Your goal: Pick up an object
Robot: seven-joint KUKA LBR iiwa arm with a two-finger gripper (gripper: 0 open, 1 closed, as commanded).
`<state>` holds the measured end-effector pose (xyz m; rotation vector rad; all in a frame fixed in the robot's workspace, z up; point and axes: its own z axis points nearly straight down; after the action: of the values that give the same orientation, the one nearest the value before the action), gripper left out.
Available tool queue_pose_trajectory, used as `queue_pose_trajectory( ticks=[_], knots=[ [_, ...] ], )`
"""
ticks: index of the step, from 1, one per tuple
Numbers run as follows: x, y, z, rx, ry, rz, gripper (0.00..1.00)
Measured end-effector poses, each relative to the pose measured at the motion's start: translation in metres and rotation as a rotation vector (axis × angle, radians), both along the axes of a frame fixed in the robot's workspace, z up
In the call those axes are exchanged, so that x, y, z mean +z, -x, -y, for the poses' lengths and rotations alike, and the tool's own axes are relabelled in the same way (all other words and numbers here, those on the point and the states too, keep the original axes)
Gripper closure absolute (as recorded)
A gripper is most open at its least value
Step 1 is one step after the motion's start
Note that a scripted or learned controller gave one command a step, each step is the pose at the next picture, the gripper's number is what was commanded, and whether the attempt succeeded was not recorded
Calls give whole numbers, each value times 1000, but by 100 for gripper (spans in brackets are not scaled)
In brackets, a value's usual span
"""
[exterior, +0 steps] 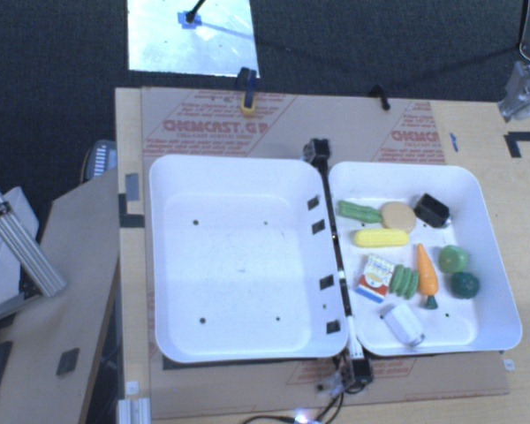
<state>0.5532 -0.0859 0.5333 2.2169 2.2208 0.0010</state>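
Several items crowd the right bin (490,228); the gripper (523,91) sits upper right, grip unreadable. Best target, I'd say: the white cylinder (403,322), lying clear, lower middle.

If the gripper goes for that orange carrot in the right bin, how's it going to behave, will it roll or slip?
The carrot looks like smooth moulded plastic, so probably stiff, light and a bit slippery. Its rounded, tapered body would likely roll in a curve if nudged. It lies close beside the green ridged vegetable, so a push may shift that too.
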Motion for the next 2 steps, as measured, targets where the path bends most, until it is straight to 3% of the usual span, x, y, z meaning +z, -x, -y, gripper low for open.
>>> queue_pose_trajectory(
  ticks=[2],
  knots=[
    [1, 60, 12, -2, -1, -2, 100]
  ],
)
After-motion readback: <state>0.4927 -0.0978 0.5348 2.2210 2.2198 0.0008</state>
